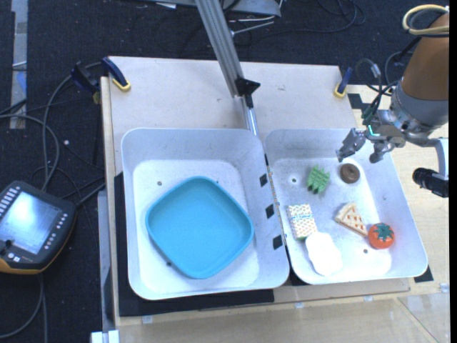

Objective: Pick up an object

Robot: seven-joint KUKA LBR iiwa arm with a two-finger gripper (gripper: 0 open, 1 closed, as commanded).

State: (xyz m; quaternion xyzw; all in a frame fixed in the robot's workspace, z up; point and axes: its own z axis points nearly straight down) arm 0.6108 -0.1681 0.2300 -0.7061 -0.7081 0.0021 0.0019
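Six small things lie in the right bin (400,213) and I have to take one of them: a green toy (319,179), a brown disc (349,172), a patterned block (302,221), a wedge-shaped slice (351,219), a white oval piece (325,254) and a red tomato-like ball (381,236). The left bin (136,156) has a blue tray (199,226) in it, well apart from my work.

My gripper (365,146) hangs over the upper part of the right bin, near the brown disc and just above it in the view. The fingers look spread, with nothing between them (though the view is coarse there and I would not swear to how wide).

The disc is the nearest candidate, and I judge it a poor one. It is flat and low, so the fingers may slide over its top or scrape the bin floor and shove it away. It also sits close to the green toy; a descent slightly to the left could catch both or knock the toy aside.

The slanted camera hides true height, so I could misjudge depth and close on air. The bin's sloping wall is close behind the gripper, and a finger landing on it would tip the approach.
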